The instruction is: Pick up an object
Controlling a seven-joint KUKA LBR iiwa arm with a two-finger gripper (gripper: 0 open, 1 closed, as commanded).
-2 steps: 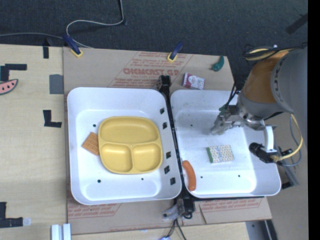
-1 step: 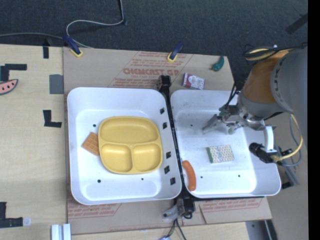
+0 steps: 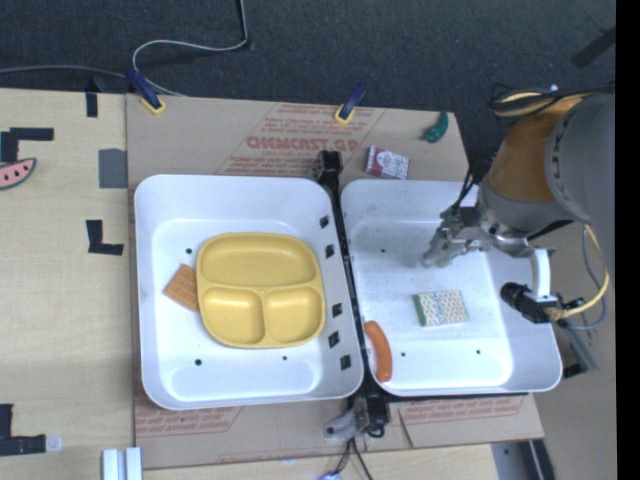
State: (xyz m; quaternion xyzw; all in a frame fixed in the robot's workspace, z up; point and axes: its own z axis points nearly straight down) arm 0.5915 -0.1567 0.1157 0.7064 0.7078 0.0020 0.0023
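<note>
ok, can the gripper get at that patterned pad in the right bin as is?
Probably yes: the gripper hangs in the right bin just above the patterned pad, which lies flat with nothing on it.

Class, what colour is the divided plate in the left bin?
Yellow. The plate shows plainly in the camera view, lying in the left bin.

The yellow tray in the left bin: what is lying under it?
A flat brown piece sticks out from under the left edge of the yellow tray. How far it reaches underneath is covered, as is anything else beneath the tray.
</note>
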